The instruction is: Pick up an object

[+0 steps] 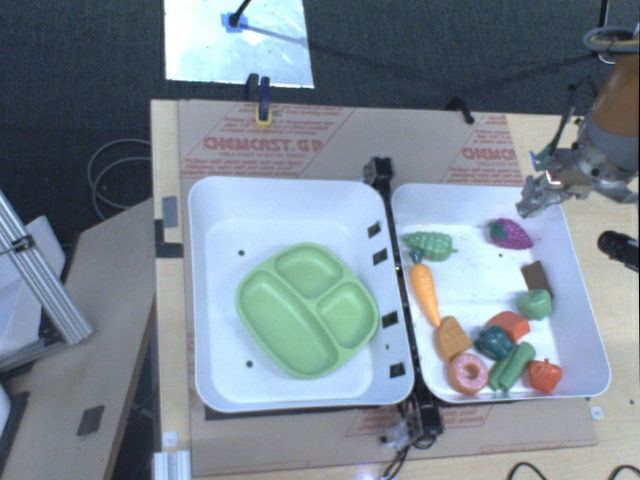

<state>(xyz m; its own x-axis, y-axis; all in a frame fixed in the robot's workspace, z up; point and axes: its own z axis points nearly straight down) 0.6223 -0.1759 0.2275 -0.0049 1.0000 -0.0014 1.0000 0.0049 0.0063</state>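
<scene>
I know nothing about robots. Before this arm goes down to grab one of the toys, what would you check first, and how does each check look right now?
1. Toys within reach: ok. The right white bin holds many, such as the purple plastic grape bunch and the orange plastic carrot.
2. Tool position: ok. The tool hangs at the bin's far right corner, nearest the grape bunch.
3. Tool free of any load: cannot tell; too small and blurred.
4. Target stands apart: ok for the grape bunch; not ok for the crowded pile near the pink plastic doughnut.
5. Left white bin: ok. Its pale green divided plate lies away from the arm's path.
</scene>
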